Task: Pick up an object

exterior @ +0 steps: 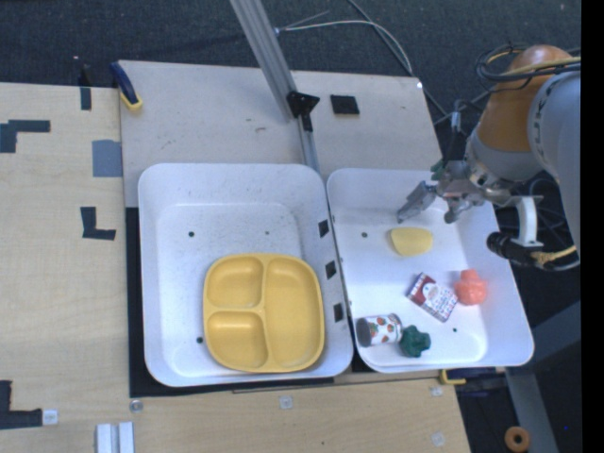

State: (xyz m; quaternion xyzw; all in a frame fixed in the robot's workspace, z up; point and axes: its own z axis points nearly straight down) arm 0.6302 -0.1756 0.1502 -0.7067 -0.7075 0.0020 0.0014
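In the right bin (373, 192) lie a pale yellow lump (411, 242), a red and white packet (432, 297), an orange-pink ball (470, 288), a small jar with a red label (378, 330) and a green piece (414, 343). My gripper (436, 204) hangs over the bin's upper right part, just above the yellow lump. Its two grey fingers (414, 201) are spread apart, with nothing between them.
The left bin (165, 253) holds a yellow divided plate (264, 312). A slanted metal pole (269, 50) stands behind the bins. The arm's grey body with its orange band (524, 102) reaches in from the right, with black cables (528, 243) beside the bin's right rim.
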